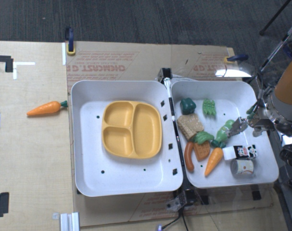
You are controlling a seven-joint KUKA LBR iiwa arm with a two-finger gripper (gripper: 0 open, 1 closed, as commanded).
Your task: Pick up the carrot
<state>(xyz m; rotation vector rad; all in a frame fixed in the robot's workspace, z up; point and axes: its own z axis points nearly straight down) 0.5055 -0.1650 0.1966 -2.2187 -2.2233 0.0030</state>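
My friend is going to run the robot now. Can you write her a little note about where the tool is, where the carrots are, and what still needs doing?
Tool: low over the right bin, at its right side, near a light green toy. Nothing shows between its fingers; I cannot tell if they are open or shut.

Carrots: one carrot lies in the right bin, below the tool, beside a hot dog. Another, the bench carrot, lies outside, left of the left bin.

Done: no carrot lifted yet.

Left: move the tool to a carrot, probably the nearer one in the bin, grasp it and lift.
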